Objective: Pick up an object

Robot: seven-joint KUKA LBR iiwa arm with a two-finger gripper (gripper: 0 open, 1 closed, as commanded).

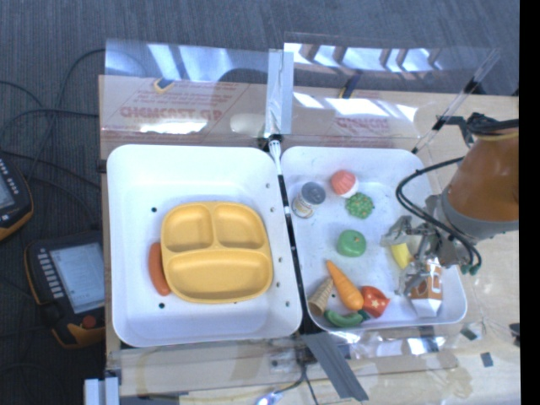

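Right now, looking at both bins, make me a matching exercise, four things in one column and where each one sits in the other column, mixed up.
Things:
1. yellow plastic divided tray
2. round green toy apple
3. orange toy carrot
4. small orange-and-white carton

Places:
A. right bin, near its middle
B. right bin, front right corner, beside the pincer
C. left bin, filling its middle
D. right bin, near the front wall, next to a red toy tomato

Pairs: 1-C, 2-A, 3-D, 4-B
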